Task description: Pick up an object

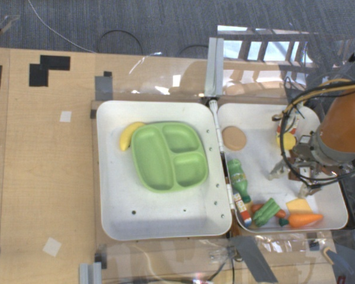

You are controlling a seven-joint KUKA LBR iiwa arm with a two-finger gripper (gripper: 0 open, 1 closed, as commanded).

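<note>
We see the arm (343, 123) in over the right bin (257, 158), its orange band at that bin's right edge. The gripper (291, 179) hangs low above the right half of the bin floor, and both metal fingers (277, 170) show splayed well apart, with bare white floor between them. Nothing sits in the claw; it grips nothing that we can make out. Cables loop around the wrist.

Just behind the gripper, towards the bin's far right corner, a yellow object (288, 141) peeks out, partly hidden by the cables. Along the near edge of the right bin lies a cluster: an orange carrot (305, 220) by the near right corner, a pale yellow wedge (298, 205) just behind it, a green vegetable piece (266, 212) to their left. A green bottle (238, 182) lies along the left edge of this bin, and a tan round disc (234, 138) rests near its far left corner.

Over in the left bin (118, 206), a green divided plate (168, 155) sits towards the far side, with a yellow banana (129, 135) touching the plate's left rim.
</note>
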